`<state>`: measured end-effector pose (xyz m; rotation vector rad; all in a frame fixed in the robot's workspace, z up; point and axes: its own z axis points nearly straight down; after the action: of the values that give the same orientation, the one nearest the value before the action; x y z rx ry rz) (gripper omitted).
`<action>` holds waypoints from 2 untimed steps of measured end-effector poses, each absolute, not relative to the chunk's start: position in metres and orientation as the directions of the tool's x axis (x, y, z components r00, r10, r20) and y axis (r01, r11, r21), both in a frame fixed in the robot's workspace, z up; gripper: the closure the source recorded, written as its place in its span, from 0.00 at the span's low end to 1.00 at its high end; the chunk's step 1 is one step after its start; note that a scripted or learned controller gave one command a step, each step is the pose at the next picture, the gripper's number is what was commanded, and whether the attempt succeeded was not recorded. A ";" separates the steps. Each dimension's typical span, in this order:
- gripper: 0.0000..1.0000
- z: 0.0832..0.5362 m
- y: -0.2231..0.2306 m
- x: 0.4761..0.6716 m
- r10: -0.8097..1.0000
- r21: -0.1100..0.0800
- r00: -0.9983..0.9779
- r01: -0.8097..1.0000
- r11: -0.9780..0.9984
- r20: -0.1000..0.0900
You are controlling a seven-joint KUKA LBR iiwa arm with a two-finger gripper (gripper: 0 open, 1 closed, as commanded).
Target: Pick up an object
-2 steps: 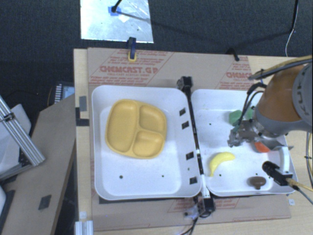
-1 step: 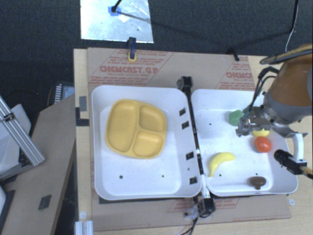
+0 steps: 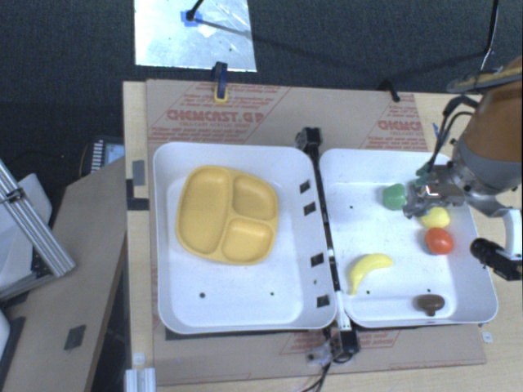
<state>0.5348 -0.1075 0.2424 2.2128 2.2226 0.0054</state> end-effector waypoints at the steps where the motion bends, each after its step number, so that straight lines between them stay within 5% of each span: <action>1: 1.00 0.247 -0.048 0.533 1.000 0.003 -0.011 1.000 0.011 0.002; 2: 1.00 0.246 -0.004 0.531 1.000 0.001 -0.010 1.000 0.010 0.002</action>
<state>0.5314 -0.0037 0.2459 2.2108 2.2323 0.0035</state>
